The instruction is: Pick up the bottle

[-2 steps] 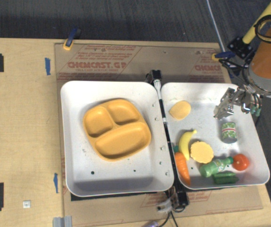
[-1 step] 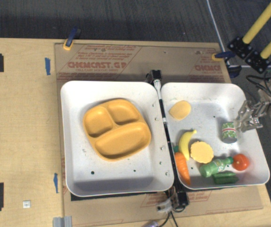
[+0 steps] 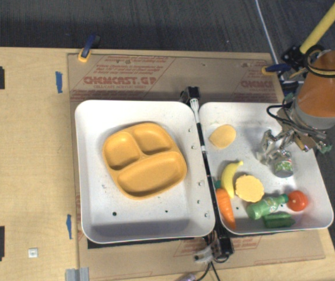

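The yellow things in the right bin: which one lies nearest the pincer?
The pale round piece near the bin's far-left corner; the banana and the yellow disc lie farther from the pincer.

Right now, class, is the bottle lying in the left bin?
No: the bottle lies in the right bin, beside the tomato.

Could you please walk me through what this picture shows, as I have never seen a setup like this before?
One fixed camera looks down at a slant on a bench with two shallow white bins. The grey machine with the orange band at the right is a robot arm; its metal gripper hangs over the right bin. Whether it holds anything is unclear. The left bin holds a yellow divided plate. The right bin holds toy food: a pale yellow disc, a banana, a round yellow slice, a carrot, a tomato and the green bottle lying on its side, which the arm should pick up.
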Motion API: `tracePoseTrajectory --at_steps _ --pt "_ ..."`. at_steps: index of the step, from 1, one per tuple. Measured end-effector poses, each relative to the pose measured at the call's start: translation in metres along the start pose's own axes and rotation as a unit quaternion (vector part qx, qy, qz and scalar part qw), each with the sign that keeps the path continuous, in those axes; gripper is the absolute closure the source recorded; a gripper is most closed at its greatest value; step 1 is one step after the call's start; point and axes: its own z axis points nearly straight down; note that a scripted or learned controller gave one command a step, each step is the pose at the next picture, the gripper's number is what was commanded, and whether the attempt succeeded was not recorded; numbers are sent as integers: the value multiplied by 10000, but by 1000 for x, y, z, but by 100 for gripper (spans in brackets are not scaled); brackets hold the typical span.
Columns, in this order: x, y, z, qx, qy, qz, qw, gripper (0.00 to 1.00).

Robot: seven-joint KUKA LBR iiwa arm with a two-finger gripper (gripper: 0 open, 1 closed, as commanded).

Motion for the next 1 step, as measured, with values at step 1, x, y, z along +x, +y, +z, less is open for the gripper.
tracePoseTrajectory --at_steps 1 --pt "32 -18 -81 5 2 -741 9973 100"
